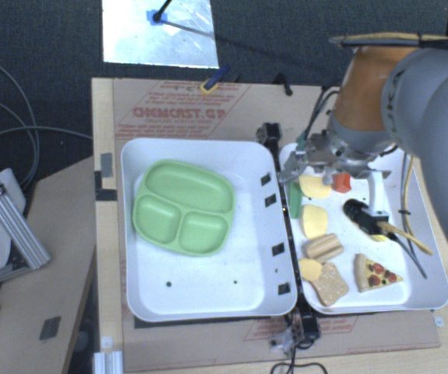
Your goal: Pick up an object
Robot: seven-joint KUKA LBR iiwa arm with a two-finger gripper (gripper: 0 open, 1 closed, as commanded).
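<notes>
From where I stand, the desk [107, 287] carries a brown cardboard sheet [181, 111] with red lettering, and two white bins sit on it side by side. The left bin [231, 283] holds a green divided plate [183, 207]. The right bin [428, 280] holds toy food: a red piece [341, 183], a yellow piece [315, 187] beside it, a bun [323, 247], a bread slice [332, 284] and a pizza slice [375, 273]. The tool [311, 164] hangs over the right bin's far left corner, just above the yellow piece; I cannot tell whether it is open or closed. Beyond the desk lie dark carpet [37, 37], a shiny sheet [159, 22] and loose cables [21, 131].
</notes>
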